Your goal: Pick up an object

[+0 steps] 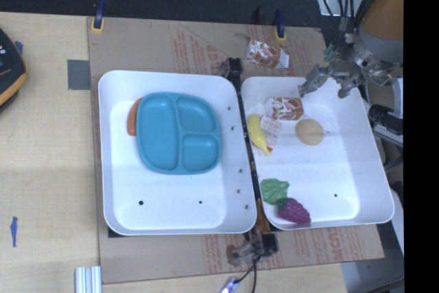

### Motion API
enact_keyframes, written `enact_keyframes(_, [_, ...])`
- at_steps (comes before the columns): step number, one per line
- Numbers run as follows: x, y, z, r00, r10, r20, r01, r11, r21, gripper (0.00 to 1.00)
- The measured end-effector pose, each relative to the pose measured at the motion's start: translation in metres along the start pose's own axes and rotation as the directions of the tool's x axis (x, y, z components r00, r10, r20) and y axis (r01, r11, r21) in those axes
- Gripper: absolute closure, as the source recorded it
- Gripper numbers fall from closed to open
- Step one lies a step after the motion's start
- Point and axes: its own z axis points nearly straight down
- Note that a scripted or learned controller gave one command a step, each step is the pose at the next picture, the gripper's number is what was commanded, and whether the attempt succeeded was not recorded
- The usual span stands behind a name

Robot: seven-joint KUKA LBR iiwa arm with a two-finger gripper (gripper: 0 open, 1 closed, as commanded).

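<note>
- The left bin (pixel 116 209) held a blue divided plate (pixel 180 132), with an orange thing (pixel 132 118) showing from under the plate's left edge; both lay far from the gripper, across the seam between the bins.
- In the right bin (pixel 357 175), going left to right, a yellow banana (pixel 257 134) lay against the left wall, its long axis running up and down the view, with a small wrapped packet (pixel 284 108) just beside its upper end and a round tan ball (pixel 309 132) a little further right.
- Near the front edge of that bin sat a green leaf (pixel 274 189) touching a purple bunch of grapes (pixel 293 211), well apart from the gripper.
- A second packet (pixel 267 54) lay outside the bins on the cardboard beyond them.
- The gripper (pixel 328 79) hung over the far right corner of the right bin, its fingers spread apart with nothing between them.
- The packet and the ball were, by my judgement, the nearest candidates, both lying to the left of the gripper and toward the front of the bench.
- The arm (pixel 381 17) came in from the upper right, wrist bent down and leftward toward the bin.
</note>
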Motion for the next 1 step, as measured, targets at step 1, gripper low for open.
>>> enact_keyframes(1, [-0.0281, -0.0327, 0.1261, 1.000, 0.000, 0.000, 0.000, 1.000, 0.002, 0.00])
